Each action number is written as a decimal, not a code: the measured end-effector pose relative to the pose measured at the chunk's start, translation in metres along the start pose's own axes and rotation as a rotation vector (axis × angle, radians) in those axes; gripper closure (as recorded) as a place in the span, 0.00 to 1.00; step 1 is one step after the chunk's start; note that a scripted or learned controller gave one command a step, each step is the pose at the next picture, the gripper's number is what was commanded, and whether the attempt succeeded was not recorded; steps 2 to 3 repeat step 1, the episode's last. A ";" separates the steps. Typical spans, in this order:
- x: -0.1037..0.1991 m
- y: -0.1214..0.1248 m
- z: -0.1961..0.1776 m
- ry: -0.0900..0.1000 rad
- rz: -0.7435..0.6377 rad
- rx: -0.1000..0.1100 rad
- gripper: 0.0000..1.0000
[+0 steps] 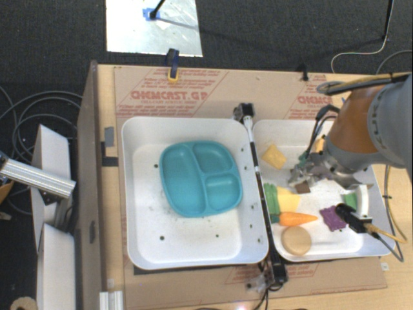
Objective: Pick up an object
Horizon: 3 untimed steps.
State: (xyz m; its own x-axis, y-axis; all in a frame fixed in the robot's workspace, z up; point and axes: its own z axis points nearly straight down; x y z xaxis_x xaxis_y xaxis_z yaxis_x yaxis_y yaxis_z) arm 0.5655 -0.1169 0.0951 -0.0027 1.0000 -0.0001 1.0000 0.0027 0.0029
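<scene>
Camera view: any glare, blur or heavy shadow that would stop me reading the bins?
Camera view: even, soft light and faint shadows; glare on the foil sheet beyond the bench; teal tray and carrot sharp enough; gripper small and murky against the arm.

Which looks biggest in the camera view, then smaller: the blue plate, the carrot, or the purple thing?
1. Blue plate, biggest by far.
2. Carrot.
3. Purple thing.
The carrot and purple thing look close in size; the carrot is longer, so that order is unsure.
</scene>
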 end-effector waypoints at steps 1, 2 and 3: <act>0.059 0.015 -0.095 0.001 -0.008 -0.007 1.00; 0.059 0.015 -0.095 0.001 -0.008 -0.007 1.00; 0.059 0.015 -0.095 0.001 -0.008 -0.007 1.00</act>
